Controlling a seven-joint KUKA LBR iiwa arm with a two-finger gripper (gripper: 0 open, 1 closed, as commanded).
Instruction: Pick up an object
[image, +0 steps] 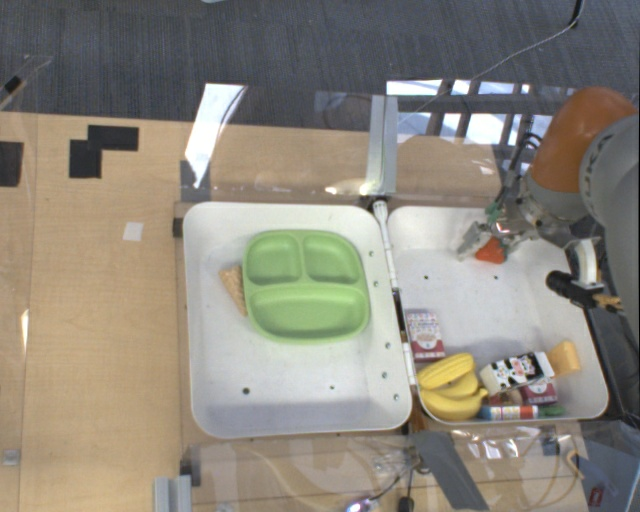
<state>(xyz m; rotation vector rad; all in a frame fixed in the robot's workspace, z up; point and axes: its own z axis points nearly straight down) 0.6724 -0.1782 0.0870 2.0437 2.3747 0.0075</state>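
Note:
My gripper (489, 240) hangs over the back of the right bin (470, 300), close to its far wall. Its fingers stand spread, and a small red-orange object (490, 253) lies on the bin floor between the tips. The left finger (470, 241) slants outward, to the left of that object. I cannot see either finger pressing on it. The orange band and grey wrist rise to the right of the gripper.
The left bin (220, 390) holds a green divided plate (305, 285) with a tan piece (233, 288) at its left edge. Along the right bin's front lie a red-and-white box (425, 333), bananas (450, 387), a black-and-white carton (517, 372), a yellow block (565, 357) and a marker (515, 411).

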